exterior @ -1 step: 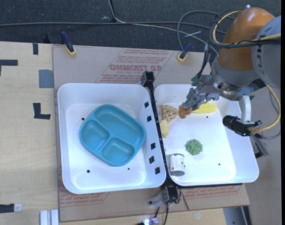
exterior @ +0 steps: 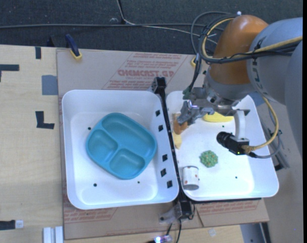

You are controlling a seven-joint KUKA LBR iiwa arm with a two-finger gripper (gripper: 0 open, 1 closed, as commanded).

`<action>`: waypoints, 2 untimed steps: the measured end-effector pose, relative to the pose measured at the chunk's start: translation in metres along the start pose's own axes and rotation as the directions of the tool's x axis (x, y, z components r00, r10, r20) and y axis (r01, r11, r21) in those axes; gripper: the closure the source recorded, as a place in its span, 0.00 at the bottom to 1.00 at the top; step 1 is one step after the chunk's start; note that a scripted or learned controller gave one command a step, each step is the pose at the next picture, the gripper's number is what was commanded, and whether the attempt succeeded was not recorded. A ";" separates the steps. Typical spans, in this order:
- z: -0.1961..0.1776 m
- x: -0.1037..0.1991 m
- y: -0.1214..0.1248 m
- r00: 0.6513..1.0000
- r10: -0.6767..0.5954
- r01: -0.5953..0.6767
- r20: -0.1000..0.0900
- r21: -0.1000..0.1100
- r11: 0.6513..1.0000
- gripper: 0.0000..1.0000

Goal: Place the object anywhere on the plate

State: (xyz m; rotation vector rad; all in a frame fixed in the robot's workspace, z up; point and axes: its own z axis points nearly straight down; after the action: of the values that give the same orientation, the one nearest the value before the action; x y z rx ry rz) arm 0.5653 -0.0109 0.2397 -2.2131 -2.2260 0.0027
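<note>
A blue plate (exterior: 121, 145) with three compartments lies in the left white bin (exterior: 77, 110). My gripper (exterior: 186, 114) is low over the left side of the right bin (exterior: 254, 181), close to the divider between the bins. Right under its tip lies a small orange-brown object (exterior: 179, 127), with a pale yellow piece (exterior: 177, 140) just below it. The view does not let me tell whether the gripper touches the orange-brown object. The arm hides part of a yellow item (exterior: 217, 118) at the back of the right bin.
A green broccoli-like piece (exterior: 209, 158) lies mid right bin. A small white cup (exterior: 189, 176) with a red mark rests on its side at the front left corner. A black cable end (exterior: 233, 143) hangs off the arm above the bin.
</note>
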 end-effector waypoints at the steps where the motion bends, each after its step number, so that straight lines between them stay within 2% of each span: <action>1: -0.006 0.053 -0.014 1.000 -0.001 0.001 -0.001 0.000 1.000 1.00; 2: 0.012 0.106 -0.034 1.000 0.000 0.000 0.000 0.002 1.000 1.00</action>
State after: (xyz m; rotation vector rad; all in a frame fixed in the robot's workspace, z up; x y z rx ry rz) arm 0.5306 0.0946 0.2279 -2.2118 -2.2258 0.0048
